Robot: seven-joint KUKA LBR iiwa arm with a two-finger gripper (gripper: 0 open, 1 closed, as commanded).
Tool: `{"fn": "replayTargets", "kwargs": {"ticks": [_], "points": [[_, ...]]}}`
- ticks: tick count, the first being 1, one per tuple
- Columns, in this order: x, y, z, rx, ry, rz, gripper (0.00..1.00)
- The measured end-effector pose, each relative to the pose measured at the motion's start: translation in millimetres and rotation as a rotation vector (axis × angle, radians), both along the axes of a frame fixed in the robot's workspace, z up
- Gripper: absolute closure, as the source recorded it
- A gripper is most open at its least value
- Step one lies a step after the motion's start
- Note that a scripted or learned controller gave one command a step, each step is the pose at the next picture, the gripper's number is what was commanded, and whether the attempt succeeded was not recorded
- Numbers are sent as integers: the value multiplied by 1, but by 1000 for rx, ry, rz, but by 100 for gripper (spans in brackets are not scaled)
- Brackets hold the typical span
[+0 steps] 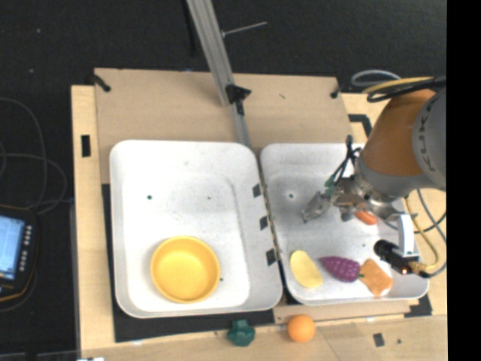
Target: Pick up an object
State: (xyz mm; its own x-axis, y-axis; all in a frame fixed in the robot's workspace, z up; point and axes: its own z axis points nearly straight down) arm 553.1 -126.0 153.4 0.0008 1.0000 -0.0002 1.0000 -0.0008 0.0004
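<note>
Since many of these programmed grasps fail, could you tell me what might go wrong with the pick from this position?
1. The gripper hangs over bare floor of the right bin, apart from the pale yellow piece, purple grapes and orange piece along the near wall; closing here would likely grab nothing.
2. Those three lie close together, so a descent may nudge a neighbour.
3. They sit near the bin's wall, which may block the fingers.

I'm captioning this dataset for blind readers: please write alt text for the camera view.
A grey and orange robot arm's gripper hangs over the right bin, above a pale yellow piece, purple grapes and an orange piece; the left bin holds a yellow bowl.
</note>
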Motion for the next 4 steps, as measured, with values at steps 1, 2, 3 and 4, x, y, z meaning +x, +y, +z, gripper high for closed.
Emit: {"fn": "replayTargets", "kwargs": {"ticks": [1, 2, 3, 4], "points": [[2, -1, 11, 1, -5, -3, 100], [0, 2, 74, -2, -9, 4, 100], [1, 2, 76, 0, -2, 4, 100], [-12, 44, 80, 2, -1, 7, 100]]}}
